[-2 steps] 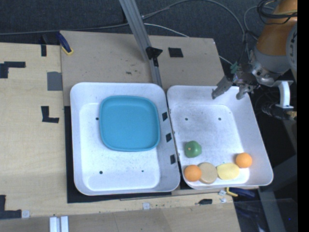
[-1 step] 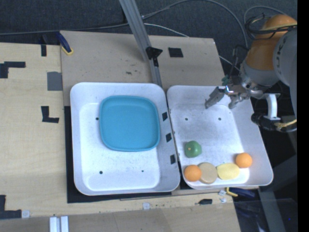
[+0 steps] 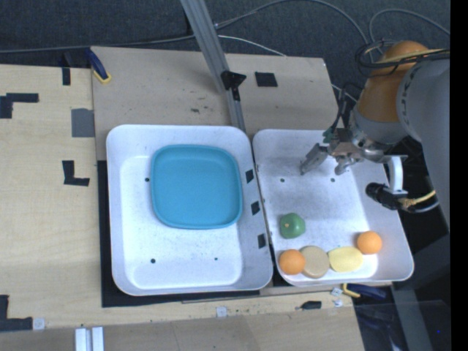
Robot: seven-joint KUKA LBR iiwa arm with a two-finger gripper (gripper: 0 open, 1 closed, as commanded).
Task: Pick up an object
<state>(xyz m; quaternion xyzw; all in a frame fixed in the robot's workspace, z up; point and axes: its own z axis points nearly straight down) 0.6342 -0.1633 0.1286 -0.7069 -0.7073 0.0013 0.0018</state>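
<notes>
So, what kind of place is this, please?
Probably a robot test bench in a lab, not a kitchen: a wooden bench marked with black tape, two white bins side by side, loose cables behind, and toy-like fruit under the gripper.

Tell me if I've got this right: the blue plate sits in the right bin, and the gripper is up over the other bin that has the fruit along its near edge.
One slip: the camera view shows the blue plate in the left bin, not the right. The gripper is over the right bin, with the fruit along its near edge.
</notes>
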